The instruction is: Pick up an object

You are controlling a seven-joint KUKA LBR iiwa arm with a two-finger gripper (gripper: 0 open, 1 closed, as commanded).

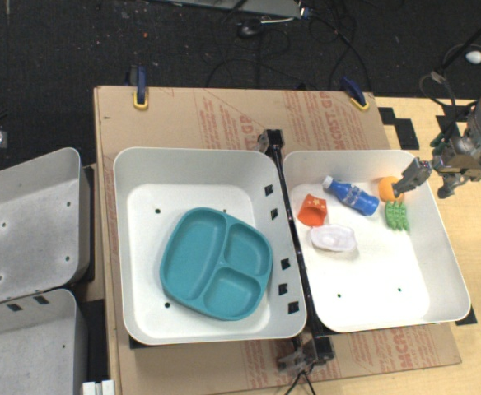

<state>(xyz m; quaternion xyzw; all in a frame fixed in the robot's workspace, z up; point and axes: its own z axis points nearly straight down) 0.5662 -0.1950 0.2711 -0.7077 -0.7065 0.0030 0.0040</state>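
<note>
A smooth teal divided plate (217, 263) is seen in the left bin (133, 179). In the right bin's (422, 303) upper part are clustered a blue bottle (352, 196), orange ball (387, 188), green block (397, 216), orange cup (312, 211) and clear lid (333, 239). At right edge, the gripper (428, 181) is spread wide, nothing held.

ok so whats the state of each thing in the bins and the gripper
teal plastic divided tray: flat, left bin
blue plastic bottle: on its side, right bin
orange cup: tipped over
clear plastic lid: lying flat
green ridged block: lying flat
orange ball: resting by the gripper
gripper: open, holding nothing
</note>
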